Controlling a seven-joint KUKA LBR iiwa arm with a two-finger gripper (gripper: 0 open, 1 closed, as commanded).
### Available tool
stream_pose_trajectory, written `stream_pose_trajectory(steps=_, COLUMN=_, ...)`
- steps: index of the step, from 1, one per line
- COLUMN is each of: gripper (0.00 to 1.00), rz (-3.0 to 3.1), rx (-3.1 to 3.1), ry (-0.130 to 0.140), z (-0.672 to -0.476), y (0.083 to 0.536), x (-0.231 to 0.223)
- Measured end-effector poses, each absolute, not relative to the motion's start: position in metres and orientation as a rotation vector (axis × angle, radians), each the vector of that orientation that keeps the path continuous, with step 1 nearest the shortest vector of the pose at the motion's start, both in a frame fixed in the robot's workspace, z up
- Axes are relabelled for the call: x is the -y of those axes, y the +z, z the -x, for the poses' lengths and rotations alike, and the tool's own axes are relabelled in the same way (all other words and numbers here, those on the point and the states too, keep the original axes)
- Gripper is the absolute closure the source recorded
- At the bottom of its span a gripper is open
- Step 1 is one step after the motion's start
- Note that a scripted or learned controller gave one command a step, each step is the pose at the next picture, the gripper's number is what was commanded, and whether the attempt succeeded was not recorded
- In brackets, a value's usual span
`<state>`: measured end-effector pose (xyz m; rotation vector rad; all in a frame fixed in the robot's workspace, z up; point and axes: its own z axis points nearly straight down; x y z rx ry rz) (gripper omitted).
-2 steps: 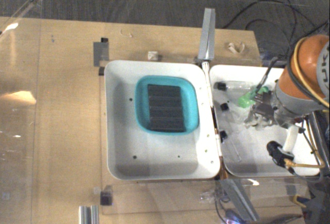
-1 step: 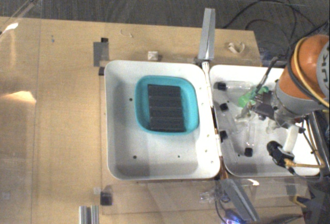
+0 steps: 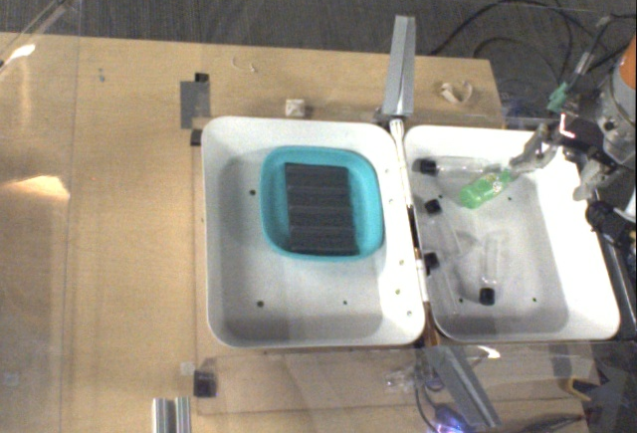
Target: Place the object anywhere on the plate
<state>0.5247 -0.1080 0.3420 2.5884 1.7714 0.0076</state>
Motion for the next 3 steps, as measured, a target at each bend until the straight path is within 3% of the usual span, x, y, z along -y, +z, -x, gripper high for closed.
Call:
stream_pose_trajectory(steps=1, gripper=0.00, rz=-2.680, rx=-1.631, ry=0.006, z=-0.498, y=0.409, x=0.163)
stream_pose_trajectory(steps=2, gripper=0.00, rz=-2.767, rx=-1.481, ry=0.000, z=-0.496, y=0.434, x=0.193)
stream_pose_trajectory(steps=3, gripper=0.00, rz=-2.818, rx=-1.384, ry=0.002, z=-0.488, y=0.316, x=0.183)
